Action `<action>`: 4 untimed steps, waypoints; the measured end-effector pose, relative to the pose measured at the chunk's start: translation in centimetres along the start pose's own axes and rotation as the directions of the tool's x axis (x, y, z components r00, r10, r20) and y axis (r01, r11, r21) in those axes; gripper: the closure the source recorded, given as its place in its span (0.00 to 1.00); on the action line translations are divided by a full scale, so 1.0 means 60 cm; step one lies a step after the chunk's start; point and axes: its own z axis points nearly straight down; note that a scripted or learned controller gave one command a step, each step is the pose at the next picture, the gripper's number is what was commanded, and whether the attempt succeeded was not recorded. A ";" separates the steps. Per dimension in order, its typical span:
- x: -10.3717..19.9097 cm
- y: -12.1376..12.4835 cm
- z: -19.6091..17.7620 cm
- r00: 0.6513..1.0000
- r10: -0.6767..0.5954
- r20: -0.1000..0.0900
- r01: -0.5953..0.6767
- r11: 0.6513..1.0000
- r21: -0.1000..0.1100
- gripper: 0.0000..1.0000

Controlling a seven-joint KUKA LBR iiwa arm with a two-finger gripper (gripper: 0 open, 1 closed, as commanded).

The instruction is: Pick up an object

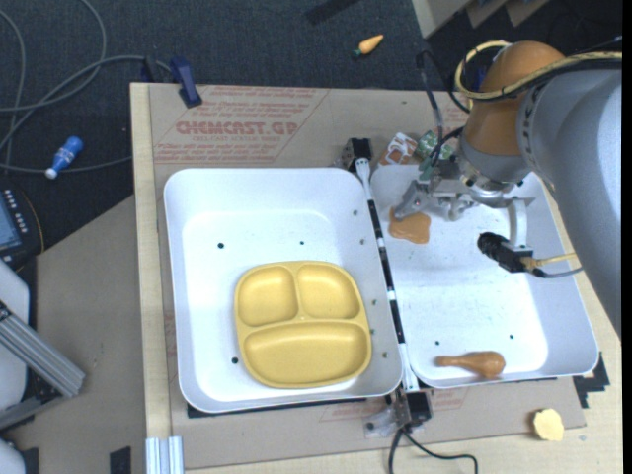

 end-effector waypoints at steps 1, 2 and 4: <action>0.009 0.015 0.000 1.000 0.001 0.000 -0.001 1.000 0.000 0.00; 0.000 -0.004 0.000 1.000 0.003 0.000 -0.003 1.000 0.005 0.00; -0.031 -0.142 0.000 1.000 0.007 -0.001 -0.007 1.000 0.009 0.00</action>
